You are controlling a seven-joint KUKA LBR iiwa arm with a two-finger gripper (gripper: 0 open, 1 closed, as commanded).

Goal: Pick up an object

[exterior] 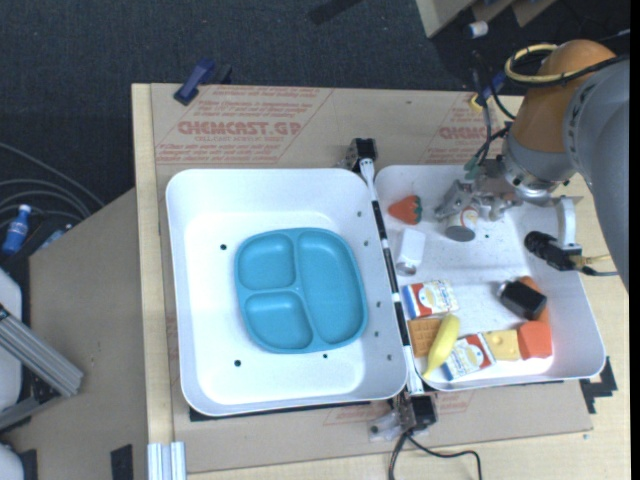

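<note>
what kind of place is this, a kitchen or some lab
Most likely a robotics lab bench, not a kitchen: a robot arm reaches over two white bins, toy food such as a banana fills one, and loose cables run along the floor.

R bin (575, 363) front packed w/ items, its mid floor open; L bin (190, 268) clear around blue tray (300, 290).

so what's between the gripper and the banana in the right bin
In the camera view, from the gripper down to the banana there is bare white bin floor, then the small carton lying just above the banana.
</note>
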